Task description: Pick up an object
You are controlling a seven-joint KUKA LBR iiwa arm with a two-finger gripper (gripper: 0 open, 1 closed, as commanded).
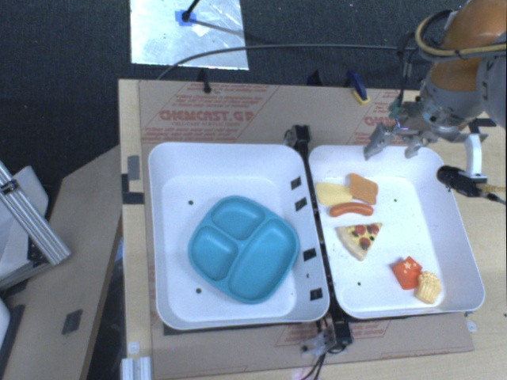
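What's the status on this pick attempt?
Gripper open above right bin's far edge, holding nothing. Sausage, pizza slice untouched in bin. Nothing in the way.

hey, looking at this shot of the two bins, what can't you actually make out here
- Arm, camera view: cut off by the right edge and top, so its base is out of sight.
- Blue tray: covers the left bin's floor beneath it.
- Printed text on the cardboard sheet: faint, only partly readable.
- Yellow piece beside the red piece in the right bin: too small to identify for sure.
- Gripper: blurred against the bin's rim.
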